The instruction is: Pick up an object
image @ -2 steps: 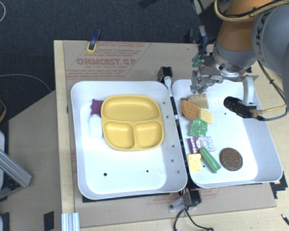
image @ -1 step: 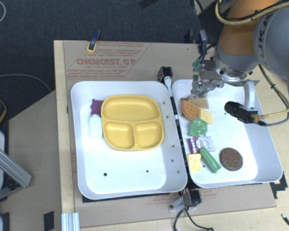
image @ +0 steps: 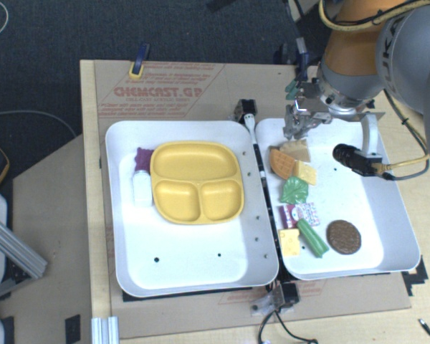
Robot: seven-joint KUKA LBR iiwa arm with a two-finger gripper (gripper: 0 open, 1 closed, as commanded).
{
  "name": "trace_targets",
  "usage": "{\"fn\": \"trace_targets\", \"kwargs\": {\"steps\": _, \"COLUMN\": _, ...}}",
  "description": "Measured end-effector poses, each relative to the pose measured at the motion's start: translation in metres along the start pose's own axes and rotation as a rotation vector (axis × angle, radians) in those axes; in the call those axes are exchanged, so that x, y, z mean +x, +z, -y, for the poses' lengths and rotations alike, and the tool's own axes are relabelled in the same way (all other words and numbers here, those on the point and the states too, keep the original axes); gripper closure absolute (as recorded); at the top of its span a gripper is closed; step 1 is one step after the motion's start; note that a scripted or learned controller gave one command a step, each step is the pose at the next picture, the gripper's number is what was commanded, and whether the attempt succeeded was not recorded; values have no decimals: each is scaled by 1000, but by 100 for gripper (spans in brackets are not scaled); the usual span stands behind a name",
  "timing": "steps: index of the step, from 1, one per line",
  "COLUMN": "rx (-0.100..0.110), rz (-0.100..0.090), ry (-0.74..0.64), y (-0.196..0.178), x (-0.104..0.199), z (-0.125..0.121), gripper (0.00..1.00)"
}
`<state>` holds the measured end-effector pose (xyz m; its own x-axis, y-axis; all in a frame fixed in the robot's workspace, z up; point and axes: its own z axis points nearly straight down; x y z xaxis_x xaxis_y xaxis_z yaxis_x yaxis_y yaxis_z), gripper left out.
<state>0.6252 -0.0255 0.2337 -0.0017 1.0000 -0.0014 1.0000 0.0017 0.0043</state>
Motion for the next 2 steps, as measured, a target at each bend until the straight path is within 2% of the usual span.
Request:
{"fn": "trace_targets", "kwargs": {"steps": 1, "rx": 9, "rz": -2, "ry": 1, "y": 18, "x": 9, "z": 6, "gripper": 100}}
{"fn": "trace_targets", "kwargs": {"steps": 2, "rx": -1, "rz": 0, "ry": 2, "y": 2, "x": -2, "z": -4, "gripper": 100}}
